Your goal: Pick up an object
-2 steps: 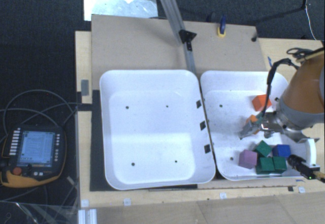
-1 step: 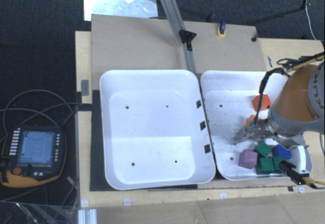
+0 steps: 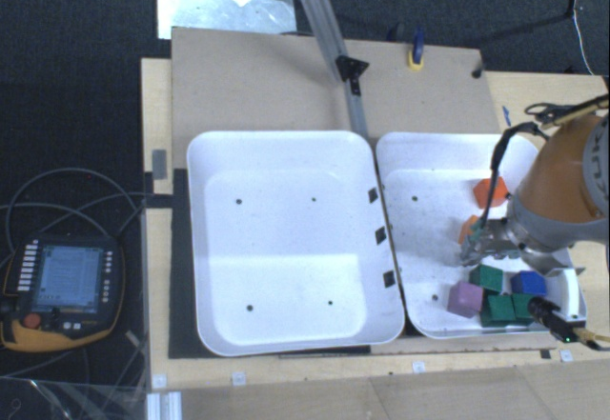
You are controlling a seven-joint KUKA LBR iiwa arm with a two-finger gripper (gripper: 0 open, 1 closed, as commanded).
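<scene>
No readable text anywhere.
The handheld control pendant at the lower left of the frame has a lit screen, but whatever it displays is too small to make out.

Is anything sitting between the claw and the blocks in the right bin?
Nothing visible does. The claw sits low in the right white bin, beside a small orange piece and just above the green block, with the purple cube and blue block close by.

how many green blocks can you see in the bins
2, both in the right bin: one green block below the gripper, another nearer the front rim. The arm may hide more.
</scene>
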